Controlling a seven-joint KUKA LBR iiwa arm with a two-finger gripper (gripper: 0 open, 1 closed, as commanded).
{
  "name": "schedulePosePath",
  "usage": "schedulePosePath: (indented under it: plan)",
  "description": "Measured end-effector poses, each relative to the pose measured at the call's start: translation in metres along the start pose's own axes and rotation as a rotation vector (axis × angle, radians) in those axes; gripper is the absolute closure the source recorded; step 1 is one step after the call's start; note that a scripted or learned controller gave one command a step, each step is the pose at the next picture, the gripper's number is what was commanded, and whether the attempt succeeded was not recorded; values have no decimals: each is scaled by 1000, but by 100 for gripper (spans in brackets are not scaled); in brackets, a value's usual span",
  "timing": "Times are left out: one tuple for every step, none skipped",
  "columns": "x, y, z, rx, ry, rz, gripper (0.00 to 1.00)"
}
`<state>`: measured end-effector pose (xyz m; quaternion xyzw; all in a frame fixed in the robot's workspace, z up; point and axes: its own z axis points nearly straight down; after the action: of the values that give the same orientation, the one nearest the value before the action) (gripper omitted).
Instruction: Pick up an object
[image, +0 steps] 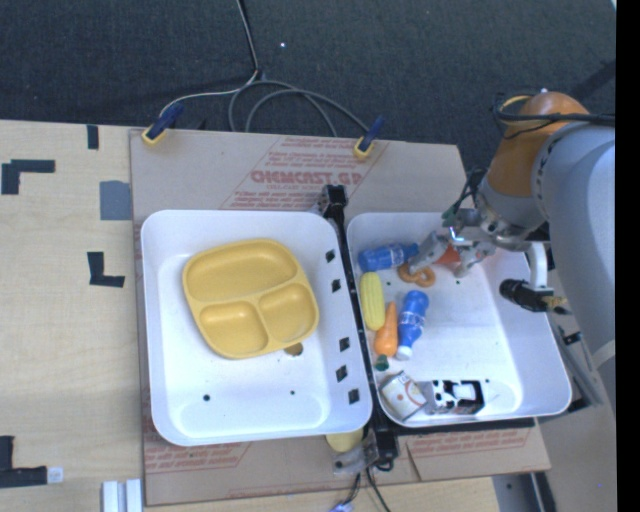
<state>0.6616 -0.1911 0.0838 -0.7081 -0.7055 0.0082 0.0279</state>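
My gripper (457, 252) hangs low over the back of the right bin (520, 345), its fingers spread open. A small orange-red piece (447, 260) shows right under it, between the fingers; I cannot tell whether they touch it. An orange ring (416, 273) lies just to its left, beside a blue bottle (386, 257) on its side. Further forward lie a yellow corn cob (371, 298), an orange carrot (386, 336) and a blue-and-white bottle (411, 318).
A black-and-white toy (458, 395) and a white round item (400, 392) sit at the right bin's front edge. The left bin (175, 390) holds a yellow divided plate (250, 297). Black clips line the wall between the bins. Cables run behind the bench.
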Motion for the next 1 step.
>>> schedulePosePath:
  plan:
    - [22, 0, 0, -8, -11, 5, 0]
